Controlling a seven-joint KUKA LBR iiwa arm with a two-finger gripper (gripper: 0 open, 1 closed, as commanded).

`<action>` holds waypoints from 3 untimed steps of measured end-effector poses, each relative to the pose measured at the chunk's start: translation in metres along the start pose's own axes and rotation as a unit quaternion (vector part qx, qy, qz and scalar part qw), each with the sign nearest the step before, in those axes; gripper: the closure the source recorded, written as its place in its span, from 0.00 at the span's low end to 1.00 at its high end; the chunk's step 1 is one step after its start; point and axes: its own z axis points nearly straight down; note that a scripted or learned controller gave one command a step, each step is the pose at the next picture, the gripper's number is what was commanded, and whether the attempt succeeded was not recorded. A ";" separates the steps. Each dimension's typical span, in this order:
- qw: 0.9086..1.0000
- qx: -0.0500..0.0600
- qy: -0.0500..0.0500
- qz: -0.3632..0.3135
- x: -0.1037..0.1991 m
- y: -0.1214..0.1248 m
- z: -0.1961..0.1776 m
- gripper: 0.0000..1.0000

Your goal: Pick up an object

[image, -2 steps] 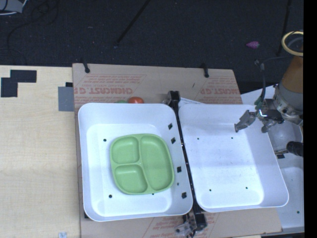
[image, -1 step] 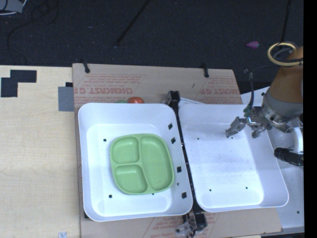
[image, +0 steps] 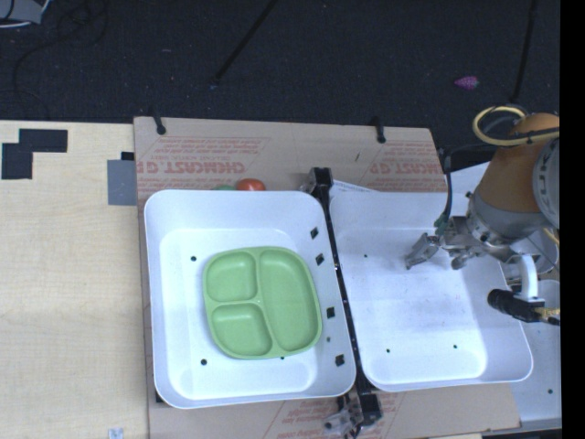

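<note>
A green divided plate [image: 261,302] is lying flat in the left white bin [image: 174,245], its three compartments facing up. Its long axis is running roughly from the upper left to the lower right of the view, with the two smaller compartments sitting on its left side and the one long compartment on its right. The right white bin [image: 430,337] is sitting just beside the left one, the two touching along a black divider [image: 334,282]. Both bins are resting on a sheet of brown cardboard [image: 274,158] with red printed lettering, laid on a pale wooden bench [image: 64,273]. A small red-orange object [image: 249,186] is peeking out behind the left bin's far rim. Beyond the bench the floor is looking dark, with cables trailing across it. The gripper [image: 439,251] is hanging over the far part of the right bin, its fingers spread apart with nothing between them. The plate is lying well apart from it, in the other bin, to the gripper's left in the view.
</note>
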 end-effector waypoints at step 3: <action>1.000 -0.002 -0.001 -0.001 -0.007 0.001 -0.092 1.00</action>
